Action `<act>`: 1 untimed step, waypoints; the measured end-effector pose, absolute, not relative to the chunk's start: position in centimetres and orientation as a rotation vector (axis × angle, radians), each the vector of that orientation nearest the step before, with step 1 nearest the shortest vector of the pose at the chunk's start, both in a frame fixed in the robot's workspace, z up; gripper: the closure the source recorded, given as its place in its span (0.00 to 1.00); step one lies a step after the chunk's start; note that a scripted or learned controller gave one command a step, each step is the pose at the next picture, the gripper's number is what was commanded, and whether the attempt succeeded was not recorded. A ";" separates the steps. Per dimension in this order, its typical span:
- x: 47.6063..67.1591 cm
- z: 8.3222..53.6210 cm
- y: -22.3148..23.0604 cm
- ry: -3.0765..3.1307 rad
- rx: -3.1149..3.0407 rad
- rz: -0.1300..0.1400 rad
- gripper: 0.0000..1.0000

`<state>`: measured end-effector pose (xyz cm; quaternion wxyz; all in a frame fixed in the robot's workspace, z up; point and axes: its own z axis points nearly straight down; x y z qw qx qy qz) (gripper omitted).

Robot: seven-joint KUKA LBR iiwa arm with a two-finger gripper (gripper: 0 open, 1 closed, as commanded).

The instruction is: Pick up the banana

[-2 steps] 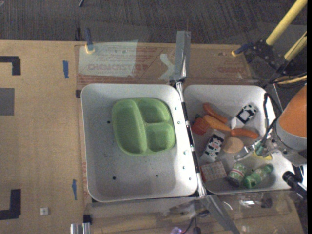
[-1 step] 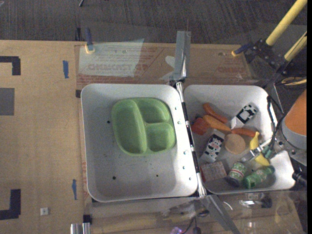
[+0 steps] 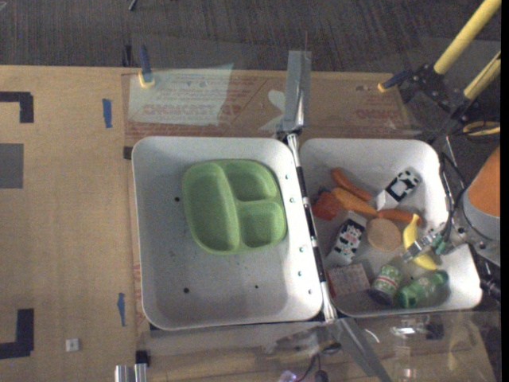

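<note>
Wooden bench (image 3: pixel 64 237) bears two bins; dark carpet (image 3: pixel 238 14) beyond

1. The arm (image 3: pixel 487 197) enters at the right edge, its orange band showing above the wrist.
2. The claw (image 3: pixel 427 246) reaches leftward and low; its small fingers look slightly parted, though blur prevents certainty.

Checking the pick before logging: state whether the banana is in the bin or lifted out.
In the bin: the banana lies in the right bin among the toys.
</note>
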<state>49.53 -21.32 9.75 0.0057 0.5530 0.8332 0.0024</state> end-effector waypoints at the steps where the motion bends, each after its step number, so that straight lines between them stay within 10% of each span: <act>1: 52.6 19.2 -19.1 2.330 2.104 0.000 1.00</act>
